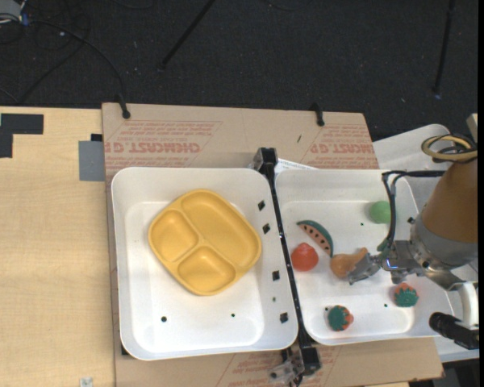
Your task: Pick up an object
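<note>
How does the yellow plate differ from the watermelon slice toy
The yellow plate lies in the left bin; the watermelon slice lies in the right bin. The plate is far larger, with three compartments; the slice is a thin red and green crescent. Neither touches another object.

Bench [40, 256] — cardboard sheet [226, 139], two white bins [137, 329]

I see smooth glossy white plastic bins [137, 329], matt yellow plastic tray [204, 240], printed brown cardboard [226, 139] under them, pale wood-grain worktop [44, 280]
</note>
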You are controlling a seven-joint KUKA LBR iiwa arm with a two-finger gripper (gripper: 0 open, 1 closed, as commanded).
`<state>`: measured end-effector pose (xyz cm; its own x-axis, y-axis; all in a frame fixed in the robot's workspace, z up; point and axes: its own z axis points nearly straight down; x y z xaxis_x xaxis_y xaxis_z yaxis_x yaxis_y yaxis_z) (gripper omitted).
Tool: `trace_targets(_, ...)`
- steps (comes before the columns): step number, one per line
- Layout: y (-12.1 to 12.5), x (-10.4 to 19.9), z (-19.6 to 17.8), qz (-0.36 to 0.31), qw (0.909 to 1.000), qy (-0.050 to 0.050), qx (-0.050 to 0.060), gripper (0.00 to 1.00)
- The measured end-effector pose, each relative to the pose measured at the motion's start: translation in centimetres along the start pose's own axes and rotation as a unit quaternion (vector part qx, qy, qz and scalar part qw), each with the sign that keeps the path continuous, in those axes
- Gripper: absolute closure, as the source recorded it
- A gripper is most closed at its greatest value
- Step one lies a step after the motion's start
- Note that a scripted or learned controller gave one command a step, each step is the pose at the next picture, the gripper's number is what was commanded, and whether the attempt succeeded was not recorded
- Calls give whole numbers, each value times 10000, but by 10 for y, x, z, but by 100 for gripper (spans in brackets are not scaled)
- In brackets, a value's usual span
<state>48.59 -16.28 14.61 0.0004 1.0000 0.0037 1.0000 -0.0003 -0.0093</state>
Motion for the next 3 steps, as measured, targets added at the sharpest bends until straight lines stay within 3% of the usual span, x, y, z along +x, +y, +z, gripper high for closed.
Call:
trace_targets(1, -1, 1, 54, 0, 10000, 0, -3, 0)
trace_targets(2, -1, 0, 41, 19, 10000, -6, -16, 100)
trace_targets(3, 1, -6, -21, -6, 10000, -23, -61, 100)
